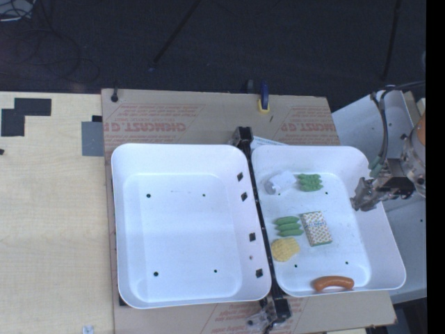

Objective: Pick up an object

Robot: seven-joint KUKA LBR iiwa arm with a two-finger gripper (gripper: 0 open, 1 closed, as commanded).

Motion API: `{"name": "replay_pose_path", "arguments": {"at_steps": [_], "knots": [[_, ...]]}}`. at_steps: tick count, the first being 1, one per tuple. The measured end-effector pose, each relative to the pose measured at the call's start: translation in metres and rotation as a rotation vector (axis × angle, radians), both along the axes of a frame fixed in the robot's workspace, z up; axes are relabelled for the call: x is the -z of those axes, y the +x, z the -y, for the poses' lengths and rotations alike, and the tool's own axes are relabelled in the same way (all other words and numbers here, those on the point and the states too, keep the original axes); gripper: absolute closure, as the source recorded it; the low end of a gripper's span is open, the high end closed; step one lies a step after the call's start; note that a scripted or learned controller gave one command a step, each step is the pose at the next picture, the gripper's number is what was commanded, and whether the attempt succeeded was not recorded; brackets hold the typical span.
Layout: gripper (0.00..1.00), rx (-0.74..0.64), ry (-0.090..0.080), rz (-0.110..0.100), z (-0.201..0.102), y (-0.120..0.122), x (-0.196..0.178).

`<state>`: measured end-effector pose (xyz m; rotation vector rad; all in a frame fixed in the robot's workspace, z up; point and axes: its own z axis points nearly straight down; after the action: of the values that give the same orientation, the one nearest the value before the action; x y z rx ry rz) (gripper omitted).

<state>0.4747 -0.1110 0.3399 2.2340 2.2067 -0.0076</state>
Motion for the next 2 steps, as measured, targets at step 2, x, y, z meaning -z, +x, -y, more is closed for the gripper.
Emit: {"name": "replay_pose_path", "arguments": {"at_steps": [2], "knots": [[1.0,-0.022,0.006,0.007,-0.164,0.039,-0.118]]}}
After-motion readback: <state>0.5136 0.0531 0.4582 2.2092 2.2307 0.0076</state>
